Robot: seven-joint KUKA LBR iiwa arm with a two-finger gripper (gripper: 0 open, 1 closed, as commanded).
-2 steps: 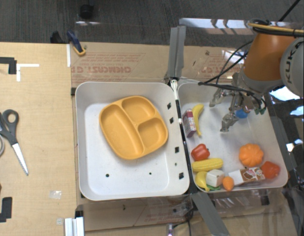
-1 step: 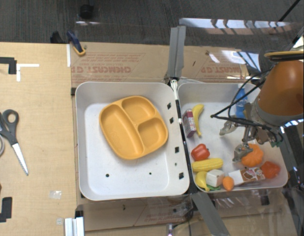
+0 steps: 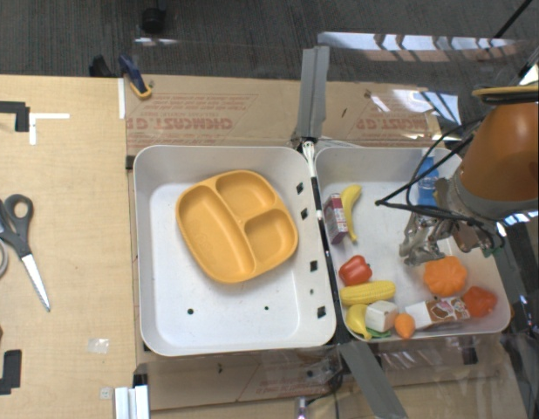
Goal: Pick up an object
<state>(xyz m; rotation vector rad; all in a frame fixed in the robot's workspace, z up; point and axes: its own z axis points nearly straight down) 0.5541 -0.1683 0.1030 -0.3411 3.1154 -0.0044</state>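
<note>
Whether the tool (image 3: 424,244) gripped anything I could not tell; just beside the orange fruit (image 3: 446,276), it risked nudging it away.

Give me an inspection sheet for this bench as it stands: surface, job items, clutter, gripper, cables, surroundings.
Surface: wooden bench bearing two white bins side by side; cardboard sheet behind them.
Job's things: right bin holds a banana, red pepper, corn cob, orange fruit, a small carton and other toy foods, crowded toward its front.
Left bin: one orange divided plate.
Clutter: scissors on the bench at left; black brackets near its edges.
Gripper: low inside the right bin, just left of the orange fruit; fingers' state unclear.
Cables: black cables looping by the wrist.
Surroundings: dark carpet beyond the bench.
</note>
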